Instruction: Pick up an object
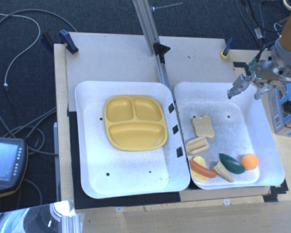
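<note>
My gripper (248,90) hangs open above the far right corner of the right bin (262,125), with nothing between its fingers. Below it in that bin lie several toy foods: a slice of bread (203,127), a bun (197,144), a red sausage (202,168) on a yellow piece (197,174), a dark green vegetable (232,163), a beige wedge (223,171) and an orange ball (250,161). All of them rest along the bin's near half, well apart from the gripper.
The left bin (87,130) holds a yellow three-compartment plate (135,122). A metal post (144,13) rises between the bins at the back. Blue clamps (68,40) sit at the bench's far corners. Cables lie on the floor at left.
</note>
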